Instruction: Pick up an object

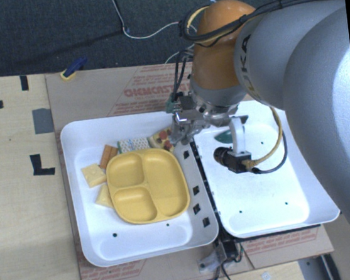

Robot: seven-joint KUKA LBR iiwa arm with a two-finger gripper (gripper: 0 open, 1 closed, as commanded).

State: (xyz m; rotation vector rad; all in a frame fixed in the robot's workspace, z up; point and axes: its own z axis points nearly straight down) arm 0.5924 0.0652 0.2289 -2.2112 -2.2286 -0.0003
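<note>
Pick not done: two-finger claw [182, 129] sits low at the top-right corner of the left white bin [78, 180], can't tell its state or any hold; yellow divided plastic plate [147, 185] lies just down-left of it, small items beside.

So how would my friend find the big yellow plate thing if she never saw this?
Look in the left white bin, the one away from the arm. In its middle lies the yellow divided plate, with three shallow compartments. It is far bigger than the small tan pieces tucked at its left edge.
</note>
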